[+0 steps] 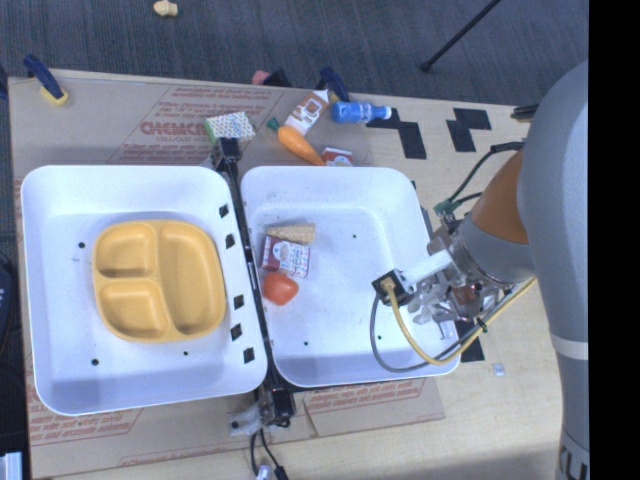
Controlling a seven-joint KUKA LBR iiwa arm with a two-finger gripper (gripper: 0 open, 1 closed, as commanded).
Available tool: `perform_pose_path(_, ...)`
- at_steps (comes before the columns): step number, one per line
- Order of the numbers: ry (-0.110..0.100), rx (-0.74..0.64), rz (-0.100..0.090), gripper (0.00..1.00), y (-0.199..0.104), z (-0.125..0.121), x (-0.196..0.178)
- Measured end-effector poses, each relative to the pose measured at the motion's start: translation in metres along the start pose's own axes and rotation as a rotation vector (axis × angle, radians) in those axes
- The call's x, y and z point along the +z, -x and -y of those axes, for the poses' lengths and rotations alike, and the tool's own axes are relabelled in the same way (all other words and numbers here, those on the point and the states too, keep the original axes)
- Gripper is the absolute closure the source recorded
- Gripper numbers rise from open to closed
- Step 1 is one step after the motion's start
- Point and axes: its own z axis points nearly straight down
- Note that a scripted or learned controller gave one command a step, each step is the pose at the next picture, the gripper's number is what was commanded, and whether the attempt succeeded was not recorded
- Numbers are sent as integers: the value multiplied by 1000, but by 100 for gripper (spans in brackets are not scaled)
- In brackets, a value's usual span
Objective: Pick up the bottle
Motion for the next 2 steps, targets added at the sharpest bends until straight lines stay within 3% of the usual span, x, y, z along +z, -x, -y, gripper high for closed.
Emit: perform_pose_path(2,0,-31,0,100,-6,25,12)
